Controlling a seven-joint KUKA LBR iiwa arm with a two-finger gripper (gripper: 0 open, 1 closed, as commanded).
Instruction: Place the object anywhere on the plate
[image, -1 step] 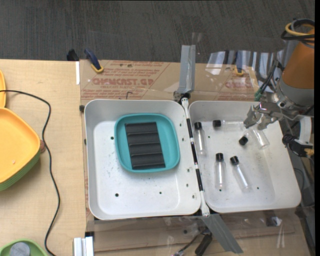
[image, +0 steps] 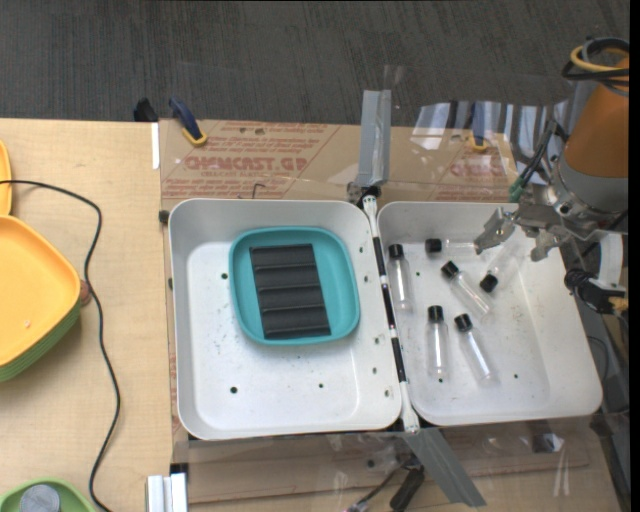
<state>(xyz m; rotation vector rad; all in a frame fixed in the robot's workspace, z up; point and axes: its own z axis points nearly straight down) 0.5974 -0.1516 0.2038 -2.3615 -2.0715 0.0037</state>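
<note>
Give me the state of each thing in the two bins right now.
Teal plate: flat in left bin, bearing a dark ribbed insert, no tube on it.
Clear black-capped tubes: loose, lying in right bin.
Gripper: over right bin's far edge.

Counts on my bench

I count two white bins (image: 190, 330), one teal plate (image: 345, 300) bearing one black ridged insert (image: 290, 290), and six clear black-capped vials (image: 437, 340) lying in the right bin.
</note>
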